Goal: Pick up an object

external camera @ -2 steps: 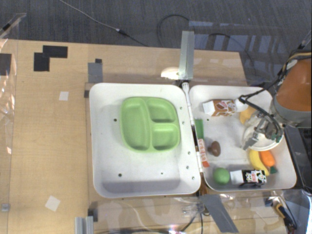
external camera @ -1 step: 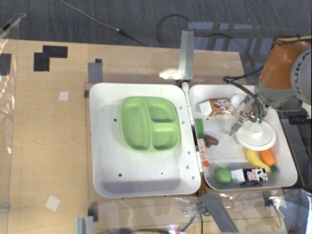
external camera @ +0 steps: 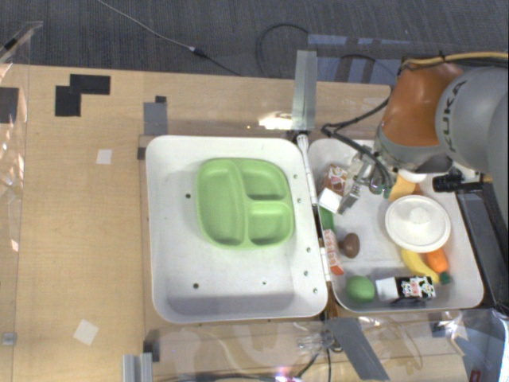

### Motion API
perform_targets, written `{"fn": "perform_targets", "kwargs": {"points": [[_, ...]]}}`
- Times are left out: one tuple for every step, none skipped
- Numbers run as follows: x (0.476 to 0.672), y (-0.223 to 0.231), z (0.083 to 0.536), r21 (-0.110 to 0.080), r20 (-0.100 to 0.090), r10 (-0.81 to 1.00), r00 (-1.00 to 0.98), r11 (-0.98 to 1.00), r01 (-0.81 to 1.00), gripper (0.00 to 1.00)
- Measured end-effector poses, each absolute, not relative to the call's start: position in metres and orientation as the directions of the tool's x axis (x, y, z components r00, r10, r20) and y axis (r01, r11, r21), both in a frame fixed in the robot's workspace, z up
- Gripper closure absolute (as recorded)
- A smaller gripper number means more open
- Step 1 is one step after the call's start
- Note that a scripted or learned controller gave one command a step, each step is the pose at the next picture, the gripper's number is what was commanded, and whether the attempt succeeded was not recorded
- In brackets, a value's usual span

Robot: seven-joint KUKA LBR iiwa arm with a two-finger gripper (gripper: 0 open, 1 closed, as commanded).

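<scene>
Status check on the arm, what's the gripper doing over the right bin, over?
Gripper low over right bin, upper left part. Nothing visibly held. Brown ball and white bowl close by; green divided plate sits in left bin.

Before you lies a pale wooden worktop [external camera: 79,237] carrying black square markers [external camera: 79,92] at its far left, a black cable [external camera: 127,18] trailing across the dark carpet [external camera: 199,6] beyond, and a metal post [external camera: 305,90] rising behind the bins.
</scene>
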State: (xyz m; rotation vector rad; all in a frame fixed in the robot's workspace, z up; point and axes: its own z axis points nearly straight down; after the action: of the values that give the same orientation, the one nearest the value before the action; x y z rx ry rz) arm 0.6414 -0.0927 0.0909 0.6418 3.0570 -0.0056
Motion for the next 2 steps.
{"fn": "perform_targets", "kwargs": {"points": [[0.589,-0.165,0.089,0.0,-0.012,0.459,-0.888,0.888,0.459,0.0],[0.647,-0.114,0.089,0.003,-0.014,0.631,-0.776,0.776,0.631,0.0]]}}
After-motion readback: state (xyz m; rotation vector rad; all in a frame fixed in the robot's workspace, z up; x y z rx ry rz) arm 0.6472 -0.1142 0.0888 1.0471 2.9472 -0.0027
